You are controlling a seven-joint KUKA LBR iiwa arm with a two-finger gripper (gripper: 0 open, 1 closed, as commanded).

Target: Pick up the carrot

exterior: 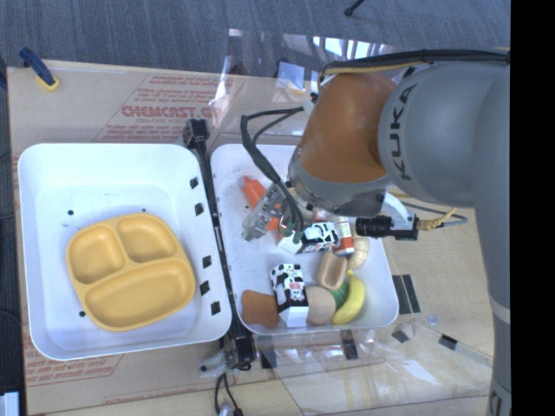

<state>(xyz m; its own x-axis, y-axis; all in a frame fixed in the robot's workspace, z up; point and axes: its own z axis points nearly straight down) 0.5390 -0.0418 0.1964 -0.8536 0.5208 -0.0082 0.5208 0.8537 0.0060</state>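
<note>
The claw [260, 219] sits right by the carrot [252, 191] in the right bin [227, 232], can't tell if it's spread or pinching, so go slow & grab the carrot's middle.

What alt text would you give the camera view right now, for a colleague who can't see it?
The grey arm's claw is low in the right bin, right beside the orange carrot, with no visible grasp. Toy foods, including a banana, cluster at that bin's near end; the left bin holds a yellow divided plate.
</note>
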